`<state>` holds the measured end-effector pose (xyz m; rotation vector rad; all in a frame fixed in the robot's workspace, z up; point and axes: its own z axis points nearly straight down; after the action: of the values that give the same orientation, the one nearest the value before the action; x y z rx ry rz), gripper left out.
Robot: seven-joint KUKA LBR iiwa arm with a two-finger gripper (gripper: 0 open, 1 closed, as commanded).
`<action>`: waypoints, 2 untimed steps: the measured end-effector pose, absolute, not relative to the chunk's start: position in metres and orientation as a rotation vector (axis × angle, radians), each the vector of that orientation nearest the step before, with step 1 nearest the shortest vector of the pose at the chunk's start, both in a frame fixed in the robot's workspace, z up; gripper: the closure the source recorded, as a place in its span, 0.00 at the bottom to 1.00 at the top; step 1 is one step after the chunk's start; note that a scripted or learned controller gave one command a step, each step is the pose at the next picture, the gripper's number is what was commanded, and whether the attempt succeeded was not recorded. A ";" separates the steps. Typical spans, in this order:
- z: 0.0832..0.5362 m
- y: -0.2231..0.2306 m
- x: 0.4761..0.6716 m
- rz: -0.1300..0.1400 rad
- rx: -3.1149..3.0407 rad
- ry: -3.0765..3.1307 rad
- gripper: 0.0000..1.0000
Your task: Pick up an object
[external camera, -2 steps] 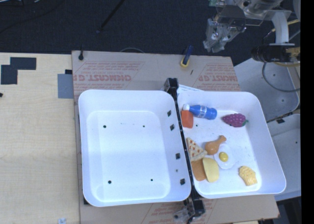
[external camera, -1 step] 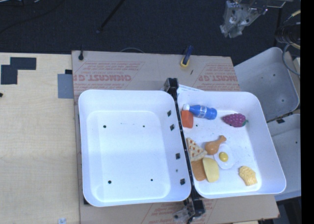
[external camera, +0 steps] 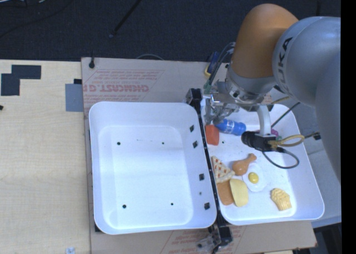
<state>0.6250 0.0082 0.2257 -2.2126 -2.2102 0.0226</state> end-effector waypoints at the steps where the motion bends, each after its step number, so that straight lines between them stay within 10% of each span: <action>1: 0.216 0.055 0.644 0.001 -2.216 -2.223 1.00; 2: 0.342 0.106 0.635 -0.018 -2.220 -2.231 1.00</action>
<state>0.6348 0.1059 0.3416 -2.2198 -2.2312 -0.0180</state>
